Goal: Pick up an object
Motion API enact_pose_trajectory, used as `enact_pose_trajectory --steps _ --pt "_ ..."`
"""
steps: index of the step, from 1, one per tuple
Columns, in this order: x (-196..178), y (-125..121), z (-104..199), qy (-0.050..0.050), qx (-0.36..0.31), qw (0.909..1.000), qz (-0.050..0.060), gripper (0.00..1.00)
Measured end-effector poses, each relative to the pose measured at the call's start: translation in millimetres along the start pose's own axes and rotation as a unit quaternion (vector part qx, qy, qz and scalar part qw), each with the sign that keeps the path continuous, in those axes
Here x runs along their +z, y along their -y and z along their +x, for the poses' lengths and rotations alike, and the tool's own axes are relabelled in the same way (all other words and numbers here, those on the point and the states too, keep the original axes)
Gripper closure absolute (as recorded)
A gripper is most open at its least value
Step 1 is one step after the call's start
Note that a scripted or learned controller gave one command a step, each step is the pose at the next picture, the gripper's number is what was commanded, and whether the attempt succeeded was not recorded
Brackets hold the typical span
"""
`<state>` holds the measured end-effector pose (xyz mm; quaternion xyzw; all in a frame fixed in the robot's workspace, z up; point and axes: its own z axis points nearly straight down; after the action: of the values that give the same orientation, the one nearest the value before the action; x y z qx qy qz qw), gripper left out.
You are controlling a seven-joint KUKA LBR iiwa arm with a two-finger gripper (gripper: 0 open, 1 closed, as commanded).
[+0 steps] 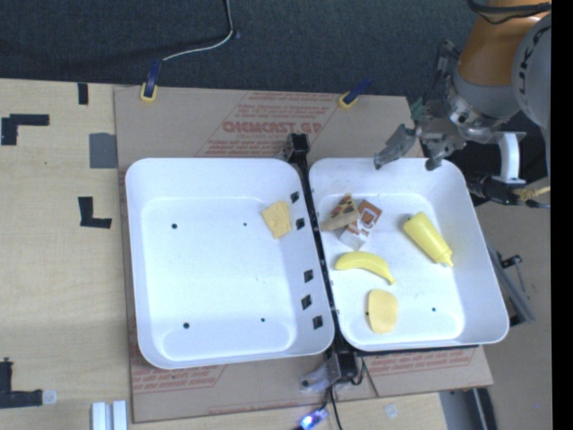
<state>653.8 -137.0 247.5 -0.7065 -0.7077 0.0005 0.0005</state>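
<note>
The things that could be picked up lie mostly in the right bin (479,267): a yellow bottle (428,238) rests tilted near that bin's right side, a banana (364,265) lies near the middle, a pale yellow oval piece (382,311) sits below the banana toward the near edge, and a small brown and white packet (354,218) lies by the left wall, near the far edge. One more thing, a yellow wedge like a piece of cheese (277,219), sits in the left bin (148,267) close to its right wall and toward the far edge. The two bins stand side by side, touching along a dark seam, on a sheet of brown cardboard (260,124) that covers the bench (54,267). The gripper (410,153) hangs above the far edge of the right bin, near its far right corner, with its two fingers spread apart and nothing between them. It stands well apart from the bottle and the packet. The arm (501,52), grey with an orange band, comes in from the far right corner of the bench. A thin white cable (215,34) runs over the dark floor beyond the cardboard.
</note>
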Motion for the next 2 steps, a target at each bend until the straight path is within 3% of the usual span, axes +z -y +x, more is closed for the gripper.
enact_pose_trajectory --steps 1,2 --pt "38 11 43 0.000 0.000 1.0000 0.001 0.00" --pt "-28 -16 -13 0.001 0.001 1.0000 -0.003 0.00"
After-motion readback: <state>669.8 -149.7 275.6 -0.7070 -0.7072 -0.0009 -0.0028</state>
